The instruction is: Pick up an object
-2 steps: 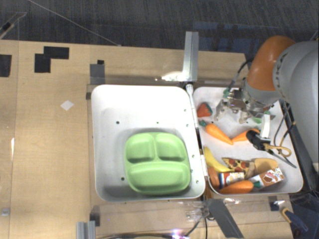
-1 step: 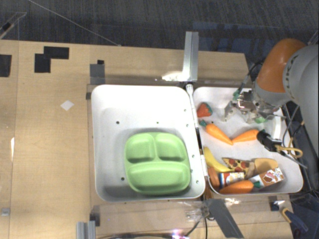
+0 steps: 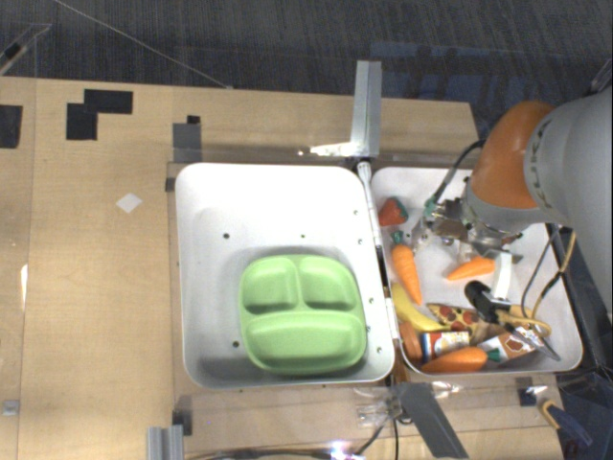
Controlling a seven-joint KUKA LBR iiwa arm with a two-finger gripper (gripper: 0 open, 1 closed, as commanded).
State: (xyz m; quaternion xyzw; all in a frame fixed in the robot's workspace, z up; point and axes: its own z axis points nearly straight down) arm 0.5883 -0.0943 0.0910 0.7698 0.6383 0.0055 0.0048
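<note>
My gripper (image 3: 442, 224) hangs low over the back of the right bin (image 3: 572, 351), below the grey arm and its orange band. Several toy foods lie in this bin. A red piece (image 3: 391, 212) sits at the back left, just left of the gripper. An upright carrot (image 3: 407, 272) lies along the left wall, with a yellow banana (image 3: 413, 310) below it. A small orange wedge (image 3: 470, 269) rests just below the gripper. Nothing shows as held.
The left bin (image 3: 206, 209) holds a green divided plate (image 3: 303, 312). At the front of the right bin lie another carrot (image 3: 456, 359), a small bottle (image 3: 458, 338) and a brown packet (image 3: 518, 337). A metal post (image 3: 366, 108) stands behind the bins.
</note>
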